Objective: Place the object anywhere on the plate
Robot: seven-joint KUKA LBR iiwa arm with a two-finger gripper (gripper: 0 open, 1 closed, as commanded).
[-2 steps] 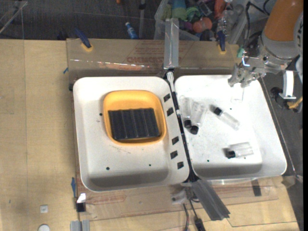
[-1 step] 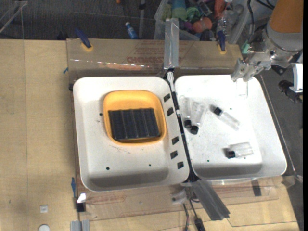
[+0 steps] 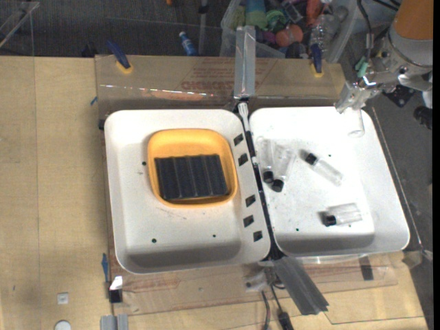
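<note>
Nearest vial (image 3: 342,216): we see it at five o'clock, right bin (image 3: 385,184).
Plate (image 3: 191,166): orange, left bin (image 3: 127,205).
Gripper (image 3: 350,99): one o'clock, opening unclear.
Writing: none we can read.

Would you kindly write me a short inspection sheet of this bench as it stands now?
Surface: two white bins, left bin and right bin, side by side on a wooden bench.
Job's things: orange plate in the left bin bearing a dark ribbed slab; three clear vials with black caps lying in the right bin.
Clutter: nothing seen in the bins.
Hand: hand above the right bin's far edge.
Cables: black leads at the near edge.
Surroundings: crate of coloured toys behind the bench.
</note>
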